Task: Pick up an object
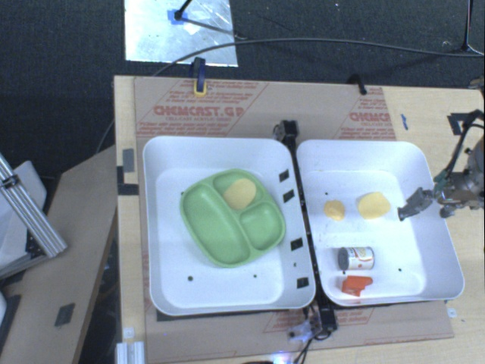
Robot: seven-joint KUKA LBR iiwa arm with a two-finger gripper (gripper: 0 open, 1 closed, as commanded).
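Fingers (413, 203) hover over rt bin (439, 241) edge; yellow lump (373, 205) nearby

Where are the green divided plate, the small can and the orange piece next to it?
Green divided plate (216, 233), camera view, on its large bare compartment.
Small can (359, 258), camera view, middle of its side.
Orange piece (356, 283), camera view, its centre.
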